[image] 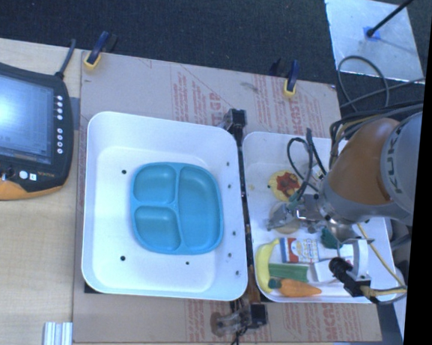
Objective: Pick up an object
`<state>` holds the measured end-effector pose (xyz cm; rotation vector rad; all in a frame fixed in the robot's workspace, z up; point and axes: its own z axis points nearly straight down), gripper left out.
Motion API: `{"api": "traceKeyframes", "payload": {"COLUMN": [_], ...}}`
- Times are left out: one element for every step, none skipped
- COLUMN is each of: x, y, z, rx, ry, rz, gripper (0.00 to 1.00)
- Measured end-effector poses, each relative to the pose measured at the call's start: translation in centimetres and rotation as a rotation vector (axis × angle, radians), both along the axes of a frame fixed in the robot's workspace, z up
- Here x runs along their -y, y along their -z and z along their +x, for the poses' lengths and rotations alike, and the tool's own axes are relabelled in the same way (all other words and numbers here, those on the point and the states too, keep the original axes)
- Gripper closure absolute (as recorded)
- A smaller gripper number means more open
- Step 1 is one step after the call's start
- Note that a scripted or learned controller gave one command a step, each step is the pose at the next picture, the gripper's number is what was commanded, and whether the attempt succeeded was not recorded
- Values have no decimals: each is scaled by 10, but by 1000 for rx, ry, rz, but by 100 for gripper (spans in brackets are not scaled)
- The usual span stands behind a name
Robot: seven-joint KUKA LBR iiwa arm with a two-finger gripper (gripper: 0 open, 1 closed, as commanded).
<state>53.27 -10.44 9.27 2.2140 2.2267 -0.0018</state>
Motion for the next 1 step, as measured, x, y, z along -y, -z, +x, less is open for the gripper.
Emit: {"api": "traceKeyframes", "payload": {"x": [-1], "y": [1], "z": [71], "rx": [-2], "ry": [3], "rz": [2], "gripper": [0]}}
